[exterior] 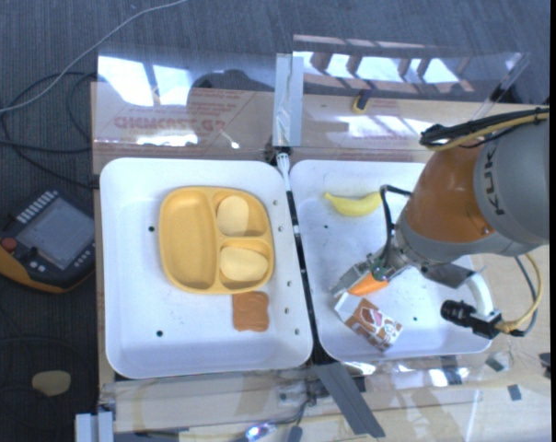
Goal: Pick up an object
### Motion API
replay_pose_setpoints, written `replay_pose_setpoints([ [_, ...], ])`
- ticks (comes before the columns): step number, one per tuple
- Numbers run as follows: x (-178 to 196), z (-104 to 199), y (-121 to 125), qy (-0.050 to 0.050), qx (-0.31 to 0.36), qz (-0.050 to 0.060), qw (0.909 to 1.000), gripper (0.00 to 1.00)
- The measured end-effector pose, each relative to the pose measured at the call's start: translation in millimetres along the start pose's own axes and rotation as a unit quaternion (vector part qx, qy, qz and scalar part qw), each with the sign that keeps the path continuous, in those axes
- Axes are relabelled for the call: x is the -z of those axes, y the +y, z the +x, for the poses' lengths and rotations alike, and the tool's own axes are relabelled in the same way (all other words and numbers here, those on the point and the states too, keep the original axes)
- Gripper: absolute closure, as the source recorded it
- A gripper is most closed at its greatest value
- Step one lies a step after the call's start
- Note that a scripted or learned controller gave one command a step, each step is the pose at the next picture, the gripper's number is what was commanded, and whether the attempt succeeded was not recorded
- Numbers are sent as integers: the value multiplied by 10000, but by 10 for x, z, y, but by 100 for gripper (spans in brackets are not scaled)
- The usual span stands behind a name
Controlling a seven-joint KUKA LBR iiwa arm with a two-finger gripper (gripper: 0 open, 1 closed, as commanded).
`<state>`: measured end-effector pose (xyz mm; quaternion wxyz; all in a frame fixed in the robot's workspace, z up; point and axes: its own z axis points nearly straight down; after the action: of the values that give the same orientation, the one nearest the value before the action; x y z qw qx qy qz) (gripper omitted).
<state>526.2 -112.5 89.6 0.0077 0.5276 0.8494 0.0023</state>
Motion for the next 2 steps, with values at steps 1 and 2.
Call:
replay_pose_setpoints([
  [1, -22, -208, 589, 22, -1276, 28, 9918, 0],
  [2, -4, -40, -181, 16, -790, 27, 9969, 0],
])
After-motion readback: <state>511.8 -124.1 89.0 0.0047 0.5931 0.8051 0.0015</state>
